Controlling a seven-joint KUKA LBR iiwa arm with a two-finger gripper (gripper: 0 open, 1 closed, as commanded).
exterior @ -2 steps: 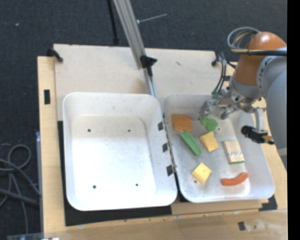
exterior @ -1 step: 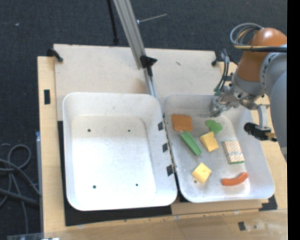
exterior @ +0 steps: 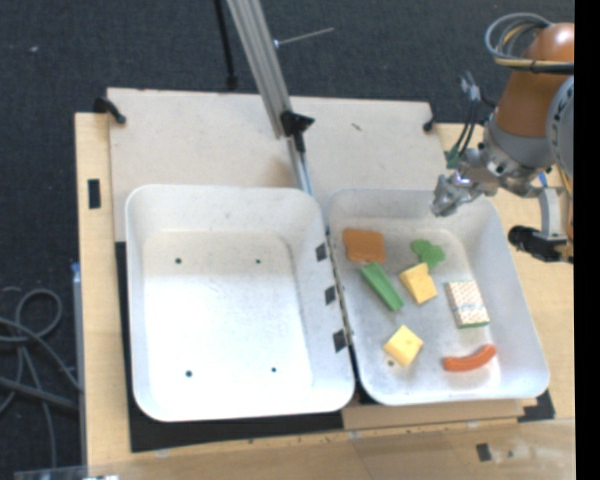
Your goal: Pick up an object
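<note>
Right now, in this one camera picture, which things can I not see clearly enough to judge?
- Gripper, camera view: small and blurred above the right bin's far rim, so its finger state is unreadable.
- Patterned block: its print is too small to read.
- Arm: cut off by the picture's right side.

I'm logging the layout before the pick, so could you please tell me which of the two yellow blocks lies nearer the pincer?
The upper yellow block, between the long green piece and the patterned block; the other yellow block sits lower, farther from the pincer.
</note>
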